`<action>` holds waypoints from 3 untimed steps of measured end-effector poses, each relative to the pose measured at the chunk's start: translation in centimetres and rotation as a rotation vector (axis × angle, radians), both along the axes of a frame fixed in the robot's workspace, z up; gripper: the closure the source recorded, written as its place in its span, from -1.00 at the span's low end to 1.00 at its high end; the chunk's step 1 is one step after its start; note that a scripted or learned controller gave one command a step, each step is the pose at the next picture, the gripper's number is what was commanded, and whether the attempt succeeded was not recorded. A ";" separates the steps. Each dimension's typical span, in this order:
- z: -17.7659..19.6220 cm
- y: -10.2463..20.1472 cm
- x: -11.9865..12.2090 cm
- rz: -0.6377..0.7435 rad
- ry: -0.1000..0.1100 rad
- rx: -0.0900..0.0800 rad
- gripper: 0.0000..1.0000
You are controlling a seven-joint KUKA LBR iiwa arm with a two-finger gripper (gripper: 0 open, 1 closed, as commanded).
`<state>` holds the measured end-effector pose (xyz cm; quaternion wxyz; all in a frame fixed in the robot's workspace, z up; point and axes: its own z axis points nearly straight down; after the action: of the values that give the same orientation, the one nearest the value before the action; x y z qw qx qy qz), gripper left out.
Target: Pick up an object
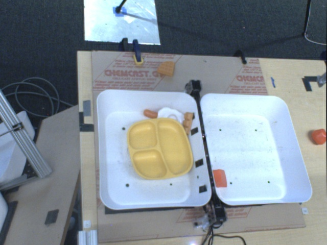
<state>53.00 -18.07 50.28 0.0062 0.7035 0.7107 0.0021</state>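
A small red-orange block [219,177] lies flat in the right white bin [286,152], against its left wall. This is the bin on the arm's entry side. A yellow three-compartment plastic tray [159,149] fills the left white bin [110,152], farther off. Whether the jaws are released or clenched cannot be told.

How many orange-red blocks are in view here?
2: one orange-red block in the right bin, near its front-left corner; another on the bench outside it, far right. The yellow tray could hide more.

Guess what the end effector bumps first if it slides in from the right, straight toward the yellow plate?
Probably the red block on the bench, then the right bin at its rim; height is unclear, so it might pass above both.
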 end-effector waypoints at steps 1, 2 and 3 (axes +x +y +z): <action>0.0 0.0 0.0 0.000 0.000 0.000 -1.00; 1.2 0.0 0.1 0.004 -0.005 -0.003 1.00; 1.1 0.0 0.0 0.004 -0.004 -0.002 -1.00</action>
<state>53.05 -18.09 51.42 0.0083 0.7021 0.7120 0.0026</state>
